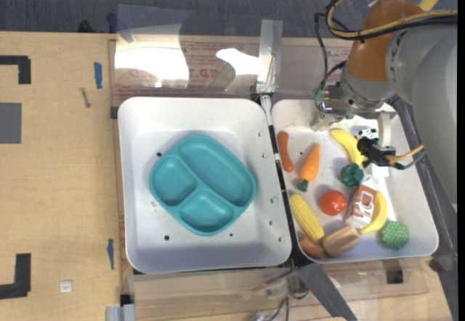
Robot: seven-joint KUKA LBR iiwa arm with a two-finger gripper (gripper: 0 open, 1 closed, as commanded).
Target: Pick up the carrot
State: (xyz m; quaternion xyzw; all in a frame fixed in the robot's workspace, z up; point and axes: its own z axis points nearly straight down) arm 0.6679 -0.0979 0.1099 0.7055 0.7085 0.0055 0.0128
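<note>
The carrot (310, 163), orange with a green stub at its lower end, lies tilted in the left half of the right bin (425, 210). My gripper (329, 110) hangs over the far end of that bin, above and to the right of the carrot and apart from it. The grey wrist and its orange band cover most of the gripper. I see nothing held in it.
Around the carrot lie a red-orange pepper (284, 150), a banana (346, 145), a dark green piece (353, 174), a tomato (333, 202), a corn cob (306, 215), a bread roll (340, 240) and a green broccoli (393, 234). The left bin (138, 240) holds a teal divided plate (203, 183).
</note>
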